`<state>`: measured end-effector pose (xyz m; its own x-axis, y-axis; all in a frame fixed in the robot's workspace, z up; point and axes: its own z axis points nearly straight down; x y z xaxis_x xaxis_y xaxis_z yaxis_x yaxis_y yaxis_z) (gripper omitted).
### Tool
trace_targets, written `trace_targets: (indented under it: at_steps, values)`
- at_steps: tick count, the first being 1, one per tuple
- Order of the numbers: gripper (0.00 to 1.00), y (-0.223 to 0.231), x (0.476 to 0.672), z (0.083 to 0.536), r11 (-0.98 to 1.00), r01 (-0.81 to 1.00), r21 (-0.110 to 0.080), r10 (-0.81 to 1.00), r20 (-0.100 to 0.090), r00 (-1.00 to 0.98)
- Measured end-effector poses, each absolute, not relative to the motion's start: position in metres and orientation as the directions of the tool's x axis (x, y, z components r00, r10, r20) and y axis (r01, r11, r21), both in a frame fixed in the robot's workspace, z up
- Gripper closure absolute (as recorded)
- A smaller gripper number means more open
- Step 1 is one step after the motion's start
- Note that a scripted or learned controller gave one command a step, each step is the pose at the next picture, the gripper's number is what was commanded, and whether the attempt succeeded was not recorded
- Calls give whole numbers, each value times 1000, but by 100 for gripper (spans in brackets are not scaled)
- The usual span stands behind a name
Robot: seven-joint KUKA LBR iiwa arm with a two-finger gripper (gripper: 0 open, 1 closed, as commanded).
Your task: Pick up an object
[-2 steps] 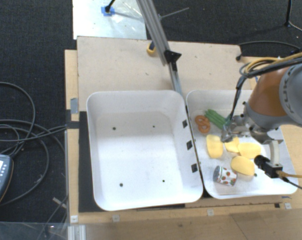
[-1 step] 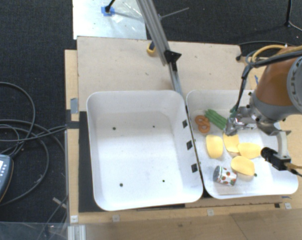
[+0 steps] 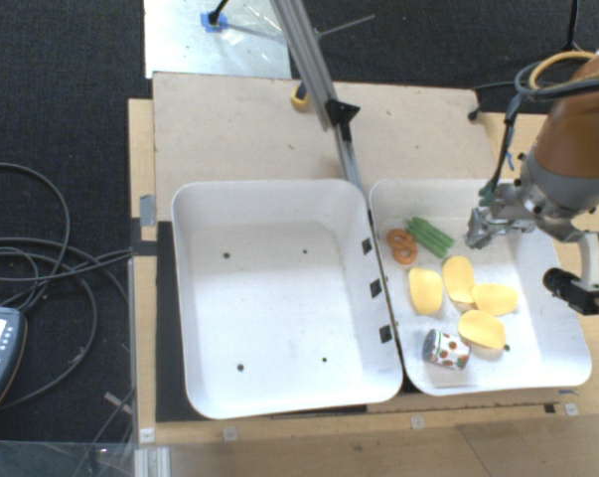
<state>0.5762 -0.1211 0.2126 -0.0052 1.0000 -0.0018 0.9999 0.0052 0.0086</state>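
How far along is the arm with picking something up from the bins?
Done so far: the arm has reached over the right bin, and the gripper hangs near the green piece. In hand: nothing shows between its fingers. Left to do: the whole pick. The orange slices, four yellow pieces and the small patterned cup all lie on the bin floor.

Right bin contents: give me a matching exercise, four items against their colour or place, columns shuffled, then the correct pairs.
Items:
1. bean pod
2. carrot slice
3. small can
4. gripper

Descriptions:
A. orange, near the divider
B. green, at the bin's far end
C. metallic, above the right bin
D. spotted white, at the near edge

Pairs: 1-B, 2-A, 3-D, 4-C
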Motion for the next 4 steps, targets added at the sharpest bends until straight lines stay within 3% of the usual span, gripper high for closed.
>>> trace_targets:
  at_steps: [1,4]
  values:
    - [100,-122,578,267,6,1000,8,1000,-2,-6]
    - [100,57,589,259,12,1000,2,1000,3,-12]
